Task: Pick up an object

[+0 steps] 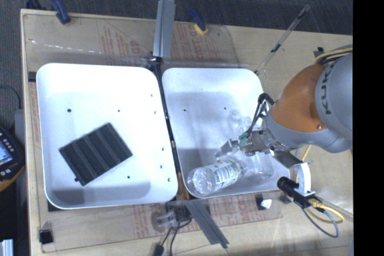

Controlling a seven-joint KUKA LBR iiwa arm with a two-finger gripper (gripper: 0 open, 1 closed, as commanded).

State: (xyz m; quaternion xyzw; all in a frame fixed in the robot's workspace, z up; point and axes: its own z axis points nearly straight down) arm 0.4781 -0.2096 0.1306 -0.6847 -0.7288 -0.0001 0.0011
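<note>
Arm (312, 108): grey with an orange band, reaching in from 3 o'clock and bending down over the right bin.
Claw (247, 147): low in the right bin, toward its 4 o'clock corner, beneath the orange band. Its metal parts blend with clear plastic things around it, so I cannot tell how wide it stands or whether anything sits in it.
Bottle (215, 177): clear plastic, lying on its side along the 6 o'clock wall of the right bin, its long axis running from 8 o'clock to 2 o'clock. Its 2 o'clock end lies just beside the claw; whether they touch I cannot tell.
Clear cup (262, 165): a see-through shape at 5 o'clock of the claw, near the bin's corner; its outline is faint.
Right bin (198, 93): shallow, white, with its 12 o'clock half bare.
Left bin (90, 87): shallow, white, touching the right bin along a shared edge.
Ribbed panel (96, 153): dark, flat, rectangular, lying tilted in the 7 o'clock part of the left bin, well apart from the arm.
Bench (108, 36): pale wood, with blue clamps at its 12 o'clock edge.
</note>
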